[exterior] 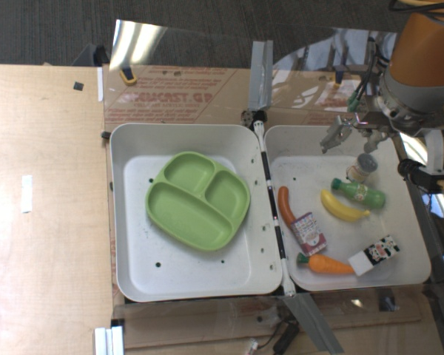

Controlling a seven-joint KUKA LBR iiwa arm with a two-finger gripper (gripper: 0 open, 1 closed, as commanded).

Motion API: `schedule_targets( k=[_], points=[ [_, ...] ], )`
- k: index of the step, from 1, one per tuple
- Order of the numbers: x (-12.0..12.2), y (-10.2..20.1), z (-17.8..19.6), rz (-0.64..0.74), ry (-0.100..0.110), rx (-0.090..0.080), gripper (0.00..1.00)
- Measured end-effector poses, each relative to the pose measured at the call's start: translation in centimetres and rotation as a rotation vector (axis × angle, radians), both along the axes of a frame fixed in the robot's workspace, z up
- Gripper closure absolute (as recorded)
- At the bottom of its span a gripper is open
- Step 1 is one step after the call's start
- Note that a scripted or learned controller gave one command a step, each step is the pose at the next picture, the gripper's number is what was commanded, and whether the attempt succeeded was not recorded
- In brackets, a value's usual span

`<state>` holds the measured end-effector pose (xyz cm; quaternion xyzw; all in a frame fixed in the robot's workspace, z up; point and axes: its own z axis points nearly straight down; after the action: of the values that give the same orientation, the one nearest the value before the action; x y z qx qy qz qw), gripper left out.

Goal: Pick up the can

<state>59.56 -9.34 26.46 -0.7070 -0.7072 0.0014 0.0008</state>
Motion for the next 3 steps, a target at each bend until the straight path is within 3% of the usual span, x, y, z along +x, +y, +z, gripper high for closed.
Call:
schedule_targets(
  k=[1,2,3],
  points=[
    [4.6,-4.5,-17.1,-0.062,-0.004,-0.001,0.0],
    [-3.7,-9.8,-17.3,-0.158,-0.003,0.0,0.0],
    [3.6,-9.6,-17.3,-0.174,-0.002,-0.001,0.0]
  ],
)
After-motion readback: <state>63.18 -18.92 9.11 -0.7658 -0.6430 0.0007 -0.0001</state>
